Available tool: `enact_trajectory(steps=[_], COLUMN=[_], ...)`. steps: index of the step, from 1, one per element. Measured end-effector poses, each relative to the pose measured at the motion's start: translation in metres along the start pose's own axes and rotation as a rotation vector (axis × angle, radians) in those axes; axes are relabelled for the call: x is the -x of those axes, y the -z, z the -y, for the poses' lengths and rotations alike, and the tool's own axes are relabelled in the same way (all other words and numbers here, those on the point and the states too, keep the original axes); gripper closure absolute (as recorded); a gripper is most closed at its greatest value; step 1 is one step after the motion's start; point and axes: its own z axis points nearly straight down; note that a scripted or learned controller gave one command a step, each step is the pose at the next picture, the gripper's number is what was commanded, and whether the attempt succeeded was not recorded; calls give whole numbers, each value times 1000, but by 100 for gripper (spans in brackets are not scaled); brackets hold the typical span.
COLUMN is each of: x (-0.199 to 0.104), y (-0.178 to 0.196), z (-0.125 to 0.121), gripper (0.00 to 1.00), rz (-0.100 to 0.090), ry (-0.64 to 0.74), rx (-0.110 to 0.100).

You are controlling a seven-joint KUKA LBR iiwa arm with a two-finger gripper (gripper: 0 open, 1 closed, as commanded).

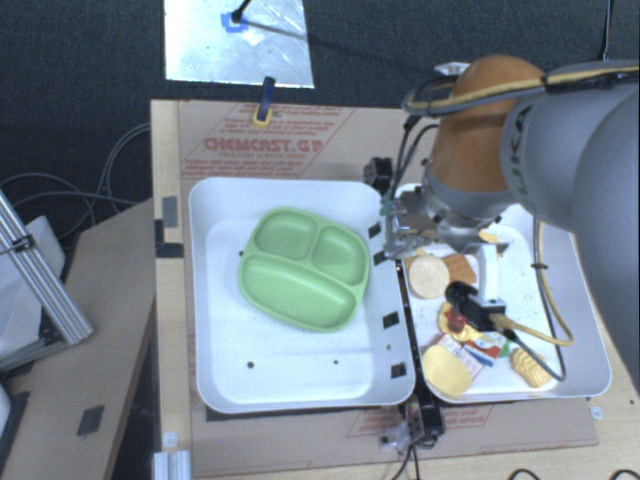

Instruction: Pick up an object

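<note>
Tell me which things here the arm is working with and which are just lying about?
Likely in the job: gripper; right bin; its pale round disc, yellow disc, corn-like piece.
Lying about: green divided plate in left bin; cardboard sheet; silver sheet.

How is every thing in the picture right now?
Green divided plate: flat, right side up, in the left bin.
Tan round slice: flat in the right bin, beside the pincer.
Yellow round piece: lying at the right bin's front.
Orange ridged piece: lying near the right bin's front corner.
Pincer: down low at the right bin's left edge.
</note>
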Motion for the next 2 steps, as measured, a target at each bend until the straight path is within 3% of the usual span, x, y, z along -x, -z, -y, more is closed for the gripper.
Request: enact_trajectory(steps=[2], x=[-10], y=[17], z=[1], gripper=[100], rz=[-1], ry=[5], rx=[2])
